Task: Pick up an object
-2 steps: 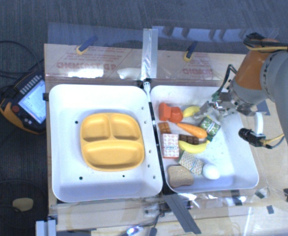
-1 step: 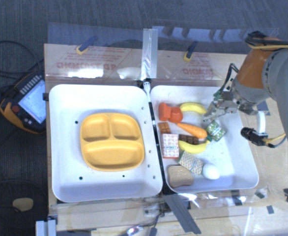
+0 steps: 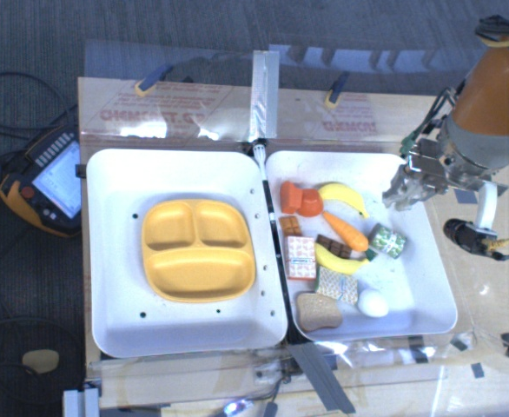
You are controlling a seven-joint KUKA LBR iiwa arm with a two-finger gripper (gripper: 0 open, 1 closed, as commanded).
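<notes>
The right bin (image 3: 428,259) holds several small items: a yellow banana (image 3: 346,198), an orange-red cup (image 3: 302,200), an orange carrot (image 3: 346,231), a green patterned block (image 3: 386,241), a white egg (image 3: 373,304), a tan bread slice (image 3: 318,311), a pink-and-white box (image 3: 300,257) and a chequered packet (image 3: 337,285). My gripper (image 3: 402,194) hangs over the bin's upper right corner, to the right of the banana and above the green block. Nothing shows between its fingers.
The left bin (image 3: 107,233) holds a yellow divided plate (image 3: 198,248). A metal divider (image 3: 263,94) stands at the back between the bins. A handheld pendant (image 3: 50,181) lies off the bench at the left.
</notes>
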